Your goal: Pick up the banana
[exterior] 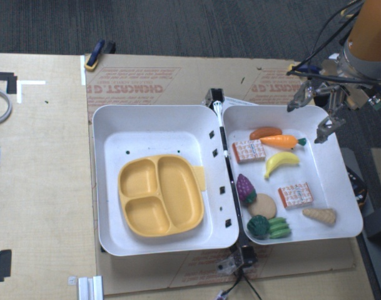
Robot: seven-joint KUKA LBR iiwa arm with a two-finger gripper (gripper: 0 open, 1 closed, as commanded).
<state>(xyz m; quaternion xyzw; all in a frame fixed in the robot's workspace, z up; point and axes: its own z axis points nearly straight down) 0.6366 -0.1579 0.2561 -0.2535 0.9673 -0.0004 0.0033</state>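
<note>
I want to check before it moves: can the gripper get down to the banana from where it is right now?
Probably yes. The gripper hangs open above the right bin's far edge, and the banana lies uncovered, with nothing on top. The carrot sits close beside it, which could crowd the fingers.

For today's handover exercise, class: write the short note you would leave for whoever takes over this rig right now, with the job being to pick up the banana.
Pincer: open, holding nothing, poised over the back right corner of the right bin.
Banana: lying in the right bin, just in front of the carrot, with a red-and-white packet to its left and another in front of it. Nothing rests on top of it.
Yellow divided plate: in the left bin, not part of the job.
Done: nothing yet; the banana is untouched.
Left: bring the pincer over the banana, lower it, close on the banana, lift.
</note>
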